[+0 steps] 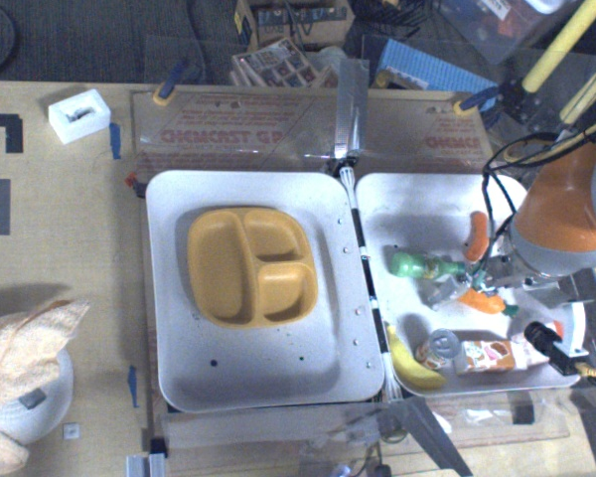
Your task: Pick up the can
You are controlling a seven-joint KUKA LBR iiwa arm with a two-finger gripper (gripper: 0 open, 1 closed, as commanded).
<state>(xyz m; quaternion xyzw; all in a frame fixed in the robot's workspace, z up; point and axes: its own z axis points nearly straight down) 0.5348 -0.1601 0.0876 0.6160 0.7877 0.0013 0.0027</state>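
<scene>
- The grey arm with the orange band (568, 212) runs off the right edge, and its wrist covers part of the right-hand white bin (377, 199).
- The gripper's fingers are lost in dark clutter beside the small orange carrot-shaped toy (483, 302).
- The crumpled beige cloth (25, 361) is cut by the left edge.

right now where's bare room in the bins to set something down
Left bin: bare floor below and beside the yellow divided tray. Right bin: bare strip along the top, above the green bottle. Crowded lower right, where the can, banana, carton and carrot cluster.
</scene>
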